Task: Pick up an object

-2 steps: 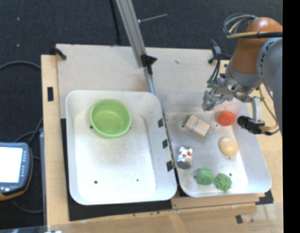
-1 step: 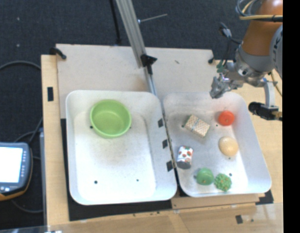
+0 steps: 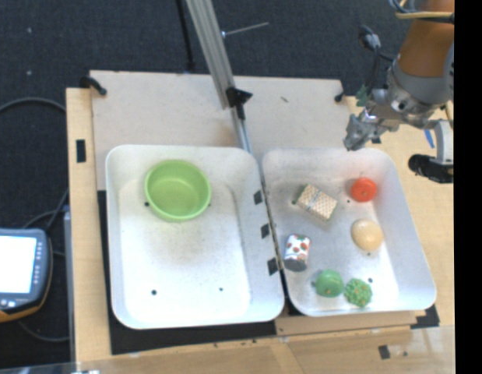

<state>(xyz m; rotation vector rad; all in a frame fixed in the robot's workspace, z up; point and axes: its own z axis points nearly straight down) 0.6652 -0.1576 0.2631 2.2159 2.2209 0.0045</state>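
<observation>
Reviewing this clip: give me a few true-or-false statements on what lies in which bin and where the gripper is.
1. The round green plastic bowl sits in the left white bin. True.
2. The small red round object lies in the left bin. False: it lies in the right white bin.
3. The gripper hangs at the right bin's far edge. True.
4. The gripper holds the pale yellow egg-shaped object. False: that lies in the bin, apart from it.

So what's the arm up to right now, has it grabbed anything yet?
Gripper above the right bin's far rim, nothing seen in it. Red object nearest, untouched in the bin. Nothing between them.
</observation>
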